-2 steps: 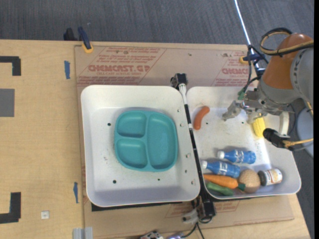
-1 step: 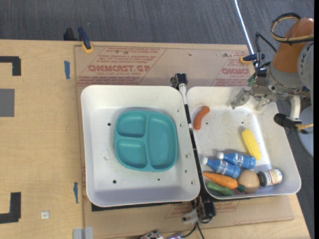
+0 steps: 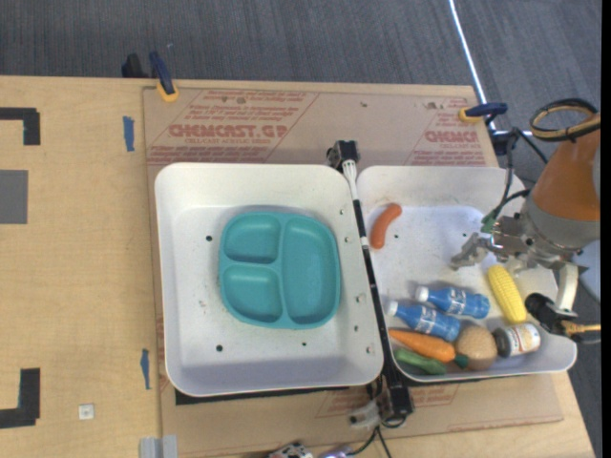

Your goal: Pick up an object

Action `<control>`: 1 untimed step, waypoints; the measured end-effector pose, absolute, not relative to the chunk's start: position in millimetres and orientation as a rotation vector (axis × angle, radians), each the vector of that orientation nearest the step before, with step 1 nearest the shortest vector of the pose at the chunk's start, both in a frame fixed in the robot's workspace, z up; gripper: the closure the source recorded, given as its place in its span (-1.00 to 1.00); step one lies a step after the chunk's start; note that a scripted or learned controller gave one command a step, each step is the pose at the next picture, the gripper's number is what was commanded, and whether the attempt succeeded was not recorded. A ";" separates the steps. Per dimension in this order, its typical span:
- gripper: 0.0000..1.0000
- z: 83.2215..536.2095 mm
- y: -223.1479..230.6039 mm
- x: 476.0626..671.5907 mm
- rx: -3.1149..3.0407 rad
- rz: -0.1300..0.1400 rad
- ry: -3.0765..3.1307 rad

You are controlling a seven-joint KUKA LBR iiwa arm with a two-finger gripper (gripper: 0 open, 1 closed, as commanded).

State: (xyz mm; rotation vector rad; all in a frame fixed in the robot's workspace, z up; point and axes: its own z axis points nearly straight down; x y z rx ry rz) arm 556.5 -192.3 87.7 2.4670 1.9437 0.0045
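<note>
My gripper (image 3: 480,247) hangs over the right bin (image 3: 430,198), near its right side, below the orange wrist band. It is just above and to the left of a yellow corn cob (image 3: 506,292). Nothing shows in its grasp. Along the bin's front lie two blue bottles (image 3: 456,301) (image 3: 425,321), an orange carrot (image 3: 421,343), a green piece (image 3: 420,361), a tan potato (image 3: 477,347) and a small brown-capped bottle (image 3: 521,339). An orange sausage (image 3: 385,224) lies apart at the bin's back left.
The left bin (image 3: 181,256) holds a teal divided plate (image 3: 281,267). A black clamp (image 3: 342,153) sits where the bins meet at the back. Cables (image 3: 558,114) loop beside the arm at the right. Cardboard underlies both bins.
</note>
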 end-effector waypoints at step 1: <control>-1.00 88.5 -203.9 483.9 2.113 0.014 2.314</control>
